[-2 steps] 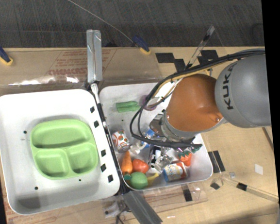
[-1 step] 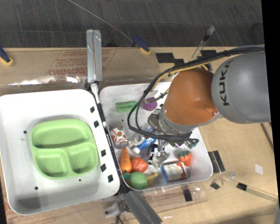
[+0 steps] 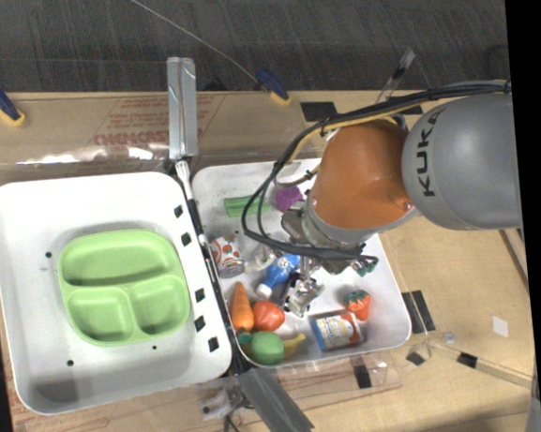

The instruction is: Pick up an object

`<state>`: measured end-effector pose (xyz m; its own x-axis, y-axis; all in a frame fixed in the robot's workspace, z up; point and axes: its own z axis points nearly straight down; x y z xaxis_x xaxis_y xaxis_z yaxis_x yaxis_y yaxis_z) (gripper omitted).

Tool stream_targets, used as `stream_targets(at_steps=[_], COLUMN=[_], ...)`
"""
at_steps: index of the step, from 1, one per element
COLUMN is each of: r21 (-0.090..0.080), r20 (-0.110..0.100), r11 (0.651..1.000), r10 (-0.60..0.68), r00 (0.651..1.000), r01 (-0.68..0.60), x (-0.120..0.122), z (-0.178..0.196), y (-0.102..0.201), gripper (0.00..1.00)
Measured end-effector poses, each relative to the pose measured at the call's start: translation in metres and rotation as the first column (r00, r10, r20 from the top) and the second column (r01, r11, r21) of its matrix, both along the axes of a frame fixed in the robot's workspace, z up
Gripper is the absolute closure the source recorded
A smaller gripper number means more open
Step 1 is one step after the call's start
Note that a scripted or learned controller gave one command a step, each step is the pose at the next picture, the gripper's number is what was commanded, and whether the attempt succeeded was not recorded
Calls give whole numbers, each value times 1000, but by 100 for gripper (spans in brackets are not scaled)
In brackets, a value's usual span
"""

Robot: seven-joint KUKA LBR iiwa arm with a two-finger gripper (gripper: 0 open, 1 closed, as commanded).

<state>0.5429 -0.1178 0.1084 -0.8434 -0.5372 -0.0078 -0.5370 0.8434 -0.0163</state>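
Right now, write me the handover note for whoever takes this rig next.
Gripper: down in the right bin, among the toys; whether it is open or shut cannot be read, and no catch is visible.
Things: carrot, red pepper, green fruit, can, strawberry and small can lie in the right bin. Green tray sits in the left bin.
Done: arm lowered into the pile.
Left: confirm a grasp, then lift.

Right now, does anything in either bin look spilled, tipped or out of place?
Nothing stands out. The green tray lies flat in the left bin; the toys sit jumbled inside the right bin, none over its rim, beneath the claw.
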Motion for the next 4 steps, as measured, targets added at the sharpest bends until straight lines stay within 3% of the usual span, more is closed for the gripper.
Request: stream_targets(at_steps=[1, 2, 3, 4], r21=[1, 0, -6, -15], r20=[33, 16, -5, 10], r11=[995, 999, 938, 965], r10=[-98, 53, 348, 263], r00=[995, 998, 938, 965], r01=[98, -53, -348, -263], x=[-24, -27, -4, -5], z=[2, 2, 0, 2], y=[7, -92, -81, -39], gripper=[0, 0, 0, 0])
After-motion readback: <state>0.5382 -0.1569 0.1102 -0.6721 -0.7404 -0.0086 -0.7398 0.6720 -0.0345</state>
